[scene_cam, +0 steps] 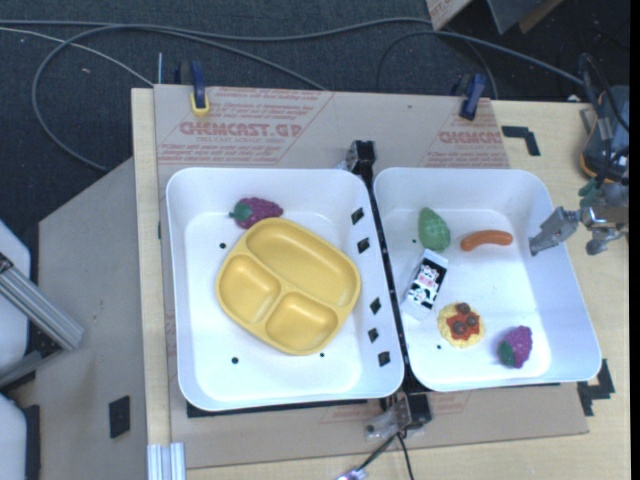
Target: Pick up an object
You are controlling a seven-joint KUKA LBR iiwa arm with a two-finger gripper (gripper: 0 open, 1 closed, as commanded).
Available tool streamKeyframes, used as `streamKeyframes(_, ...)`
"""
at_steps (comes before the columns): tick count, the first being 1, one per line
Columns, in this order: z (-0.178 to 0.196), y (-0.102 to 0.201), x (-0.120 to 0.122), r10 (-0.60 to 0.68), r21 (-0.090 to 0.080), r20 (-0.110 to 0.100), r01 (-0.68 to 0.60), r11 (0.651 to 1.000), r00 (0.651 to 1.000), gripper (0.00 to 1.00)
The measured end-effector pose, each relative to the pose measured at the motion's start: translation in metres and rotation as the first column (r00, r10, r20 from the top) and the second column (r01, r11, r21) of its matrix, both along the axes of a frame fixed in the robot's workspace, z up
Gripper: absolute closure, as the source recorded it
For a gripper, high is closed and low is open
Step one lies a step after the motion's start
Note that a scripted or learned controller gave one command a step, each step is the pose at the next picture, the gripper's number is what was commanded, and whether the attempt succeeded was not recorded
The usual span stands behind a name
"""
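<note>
Gripper (563, 226): at the right bin's 3 o'clock rim, its grey fingers hanging over the wall; nothing shows between them, and how far apart they stand cannot be told.
Right bin (570, 298): white, shallow; its floor along the right wall, below the gripper, is bare.
Sausage (487, 238): orange, lying flat toward 1 o'clock in the right bin, near the gripper but apart from it.
Green piece (433, 228): at 11 o'clock, just left of the sausage, not touching it.
Carton (426, 282): black-and-white, tilted, at 9 o'clock, close to the divider between the bins.
Pizza (461, 325): small round toy at 6 o'clock, below the carton.
Purple grapes (516, 346): at 5 o'clock, near the front wall.
Left bin (190, 268): holds a yellow divided tray (288, 284) near its centre; a second purple bunch (257, 210) touches the tray's 11 o'clock edge. Bare floor rings the tray.
</note>
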State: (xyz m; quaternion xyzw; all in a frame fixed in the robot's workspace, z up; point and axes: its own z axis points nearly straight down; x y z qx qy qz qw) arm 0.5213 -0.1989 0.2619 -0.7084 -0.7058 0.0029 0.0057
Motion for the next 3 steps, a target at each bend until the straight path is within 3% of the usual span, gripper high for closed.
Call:
streamKeyframes(1,0.006,0.001,0.002,0.004,-0.003,0.011,-0.004,1.000,1.000,0.00)
streamKeyframes(3,-0.096,0.004,-0.010,0.002,0.000,0.004,-0.002,1.000,1.000,0.00)
